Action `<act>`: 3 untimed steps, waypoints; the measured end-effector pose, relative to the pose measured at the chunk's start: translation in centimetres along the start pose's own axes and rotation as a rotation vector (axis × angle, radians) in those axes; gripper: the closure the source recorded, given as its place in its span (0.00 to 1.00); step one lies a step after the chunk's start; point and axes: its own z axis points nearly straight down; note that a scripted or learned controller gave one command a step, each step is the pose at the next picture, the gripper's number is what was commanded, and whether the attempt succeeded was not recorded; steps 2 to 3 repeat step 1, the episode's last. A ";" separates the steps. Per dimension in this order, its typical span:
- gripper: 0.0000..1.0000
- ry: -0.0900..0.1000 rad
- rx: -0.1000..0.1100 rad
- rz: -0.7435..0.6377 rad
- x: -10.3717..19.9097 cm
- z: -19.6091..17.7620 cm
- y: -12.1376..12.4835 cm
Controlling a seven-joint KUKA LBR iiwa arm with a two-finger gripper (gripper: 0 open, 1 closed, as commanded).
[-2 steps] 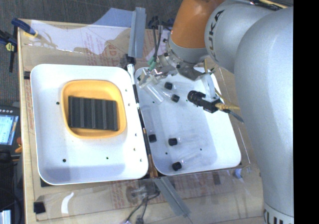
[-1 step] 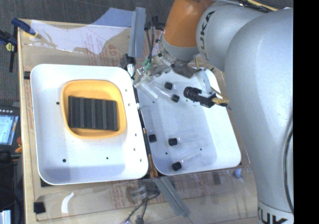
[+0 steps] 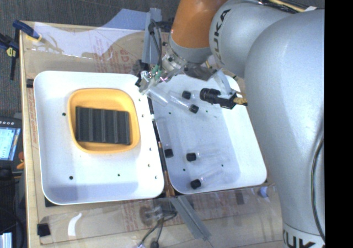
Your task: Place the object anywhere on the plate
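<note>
Left bin: ribbed block flat on yellow plate, long axis left-right; claw opening indiscernible.

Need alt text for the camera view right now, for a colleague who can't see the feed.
The arm's pincer is over the top left corner of the right bin, which holds several small black pieces. The left bin holds a yellow plate with a dark ribbed slab on it.
</note>
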 end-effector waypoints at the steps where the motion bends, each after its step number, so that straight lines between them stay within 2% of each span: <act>1: 0.00 0.000 0.000 0.000 0.0 0.0 0.0; 3: 0.00 0.000 0.000 0.000 0.0 0.0 0.0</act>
